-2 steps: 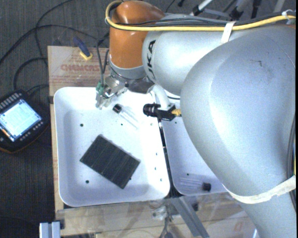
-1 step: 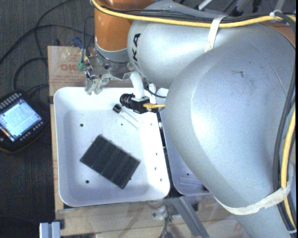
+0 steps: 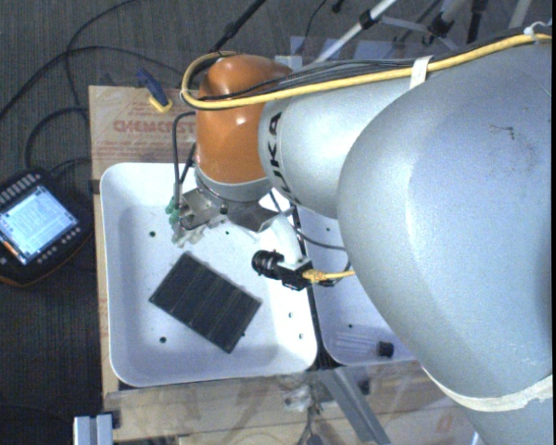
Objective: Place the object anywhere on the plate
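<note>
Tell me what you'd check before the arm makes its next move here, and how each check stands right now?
1. Plate in view and reachable: ok. A dark ribbed plate lies flat in the left white bin.
2. Plate surface free to receive something: ok, nothing rests on it.
3. Gripper located: ok. The gripper is in the left bin, up and left of the plate.
4. Object held by the gripper: cannot tell; the wrist hides most of it.
5. Object to be placed identified: cannot tell. No loose item is plain in the left bin; a small clear item with a dark cap lies in the right bin.
</note>
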Tool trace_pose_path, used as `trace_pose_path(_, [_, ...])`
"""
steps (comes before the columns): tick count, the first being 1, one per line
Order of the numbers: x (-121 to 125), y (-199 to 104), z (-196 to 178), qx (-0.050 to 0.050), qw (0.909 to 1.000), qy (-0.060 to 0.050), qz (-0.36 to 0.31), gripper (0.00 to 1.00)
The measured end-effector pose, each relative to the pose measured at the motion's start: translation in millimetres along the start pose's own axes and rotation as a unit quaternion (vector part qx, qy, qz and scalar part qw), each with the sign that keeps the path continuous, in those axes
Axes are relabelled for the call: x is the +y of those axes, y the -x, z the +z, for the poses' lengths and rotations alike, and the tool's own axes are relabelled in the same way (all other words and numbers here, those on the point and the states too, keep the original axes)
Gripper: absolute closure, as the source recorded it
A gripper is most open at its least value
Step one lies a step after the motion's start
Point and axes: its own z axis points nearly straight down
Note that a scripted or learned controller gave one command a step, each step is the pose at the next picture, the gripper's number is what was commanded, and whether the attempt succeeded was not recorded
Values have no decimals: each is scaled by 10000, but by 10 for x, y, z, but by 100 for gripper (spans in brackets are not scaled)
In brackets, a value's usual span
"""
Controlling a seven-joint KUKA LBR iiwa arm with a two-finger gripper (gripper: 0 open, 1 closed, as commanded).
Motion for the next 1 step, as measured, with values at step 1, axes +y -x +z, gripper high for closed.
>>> trace_pose_path(1, [-11, -220, -1200, -16, 9937, 19, -1121, 100])
